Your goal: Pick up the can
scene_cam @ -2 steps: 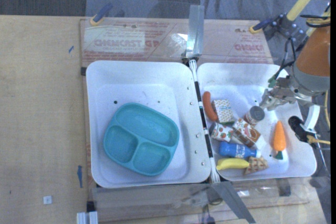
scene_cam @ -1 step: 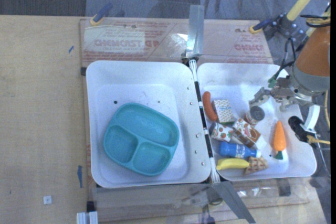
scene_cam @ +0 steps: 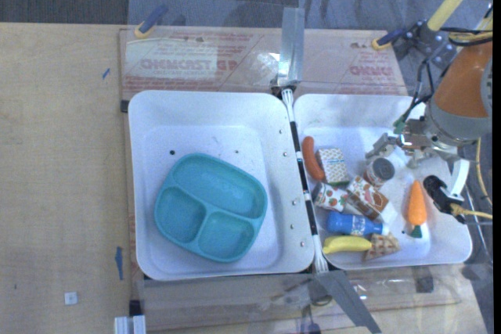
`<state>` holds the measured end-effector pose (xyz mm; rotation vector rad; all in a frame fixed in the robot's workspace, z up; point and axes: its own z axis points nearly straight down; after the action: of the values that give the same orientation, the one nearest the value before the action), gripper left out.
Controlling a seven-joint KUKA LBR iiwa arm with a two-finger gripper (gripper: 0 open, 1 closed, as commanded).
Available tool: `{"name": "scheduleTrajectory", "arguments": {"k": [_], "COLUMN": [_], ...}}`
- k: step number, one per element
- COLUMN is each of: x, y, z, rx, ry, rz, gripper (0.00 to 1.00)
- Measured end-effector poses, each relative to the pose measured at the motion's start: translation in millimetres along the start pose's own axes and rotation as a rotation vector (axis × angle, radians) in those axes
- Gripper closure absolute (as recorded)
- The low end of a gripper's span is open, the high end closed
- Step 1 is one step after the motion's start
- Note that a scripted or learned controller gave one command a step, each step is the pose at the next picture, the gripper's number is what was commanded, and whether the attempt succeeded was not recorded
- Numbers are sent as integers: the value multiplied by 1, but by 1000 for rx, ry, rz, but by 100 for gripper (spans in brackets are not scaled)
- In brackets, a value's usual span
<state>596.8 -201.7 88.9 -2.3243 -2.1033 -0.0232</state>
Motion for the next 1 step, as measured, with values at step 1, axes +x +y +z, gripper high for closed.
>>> {"name": "scheduleTrajectory", "arguments": {"k": [1], "x": [-4], "y": [0], "z": [-10], "rx": [-4], "ry": [-10], "rz": [1], "gripper": [100]}}
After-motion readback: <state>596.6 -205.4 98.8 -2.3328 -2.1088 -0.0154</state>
